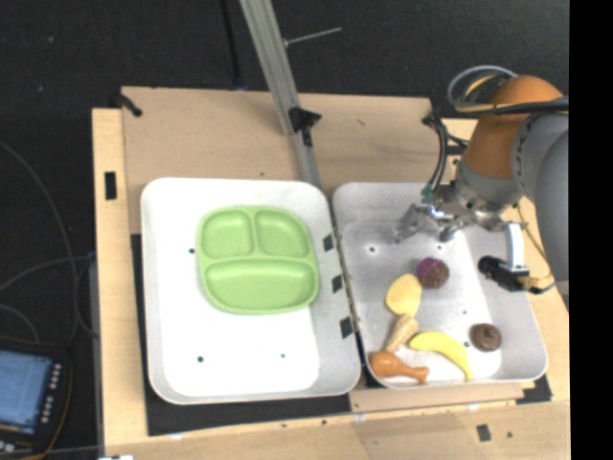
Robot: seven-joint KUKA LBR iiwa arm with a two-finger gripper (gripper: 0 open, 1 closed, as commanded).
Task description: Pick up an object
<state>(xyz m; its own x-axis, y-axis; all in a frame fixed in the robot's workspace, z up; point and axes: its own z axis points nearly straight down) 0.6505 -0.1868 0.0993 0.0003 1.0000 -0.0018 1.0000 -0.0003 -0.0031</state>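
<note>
The end effector hangs over the far part of the right bin, its fingers spread and nothing between them. The toy food lies nearer in that bin: a dark purple fruit just near of the fingers, a pale yellow chip-like piece to its left, a beige stick below that, a banana and an orange drumstick along the near wall — and a brown round piece toward the right. The left bin holds a green divided plate. Both bins sit on the table.
</note>
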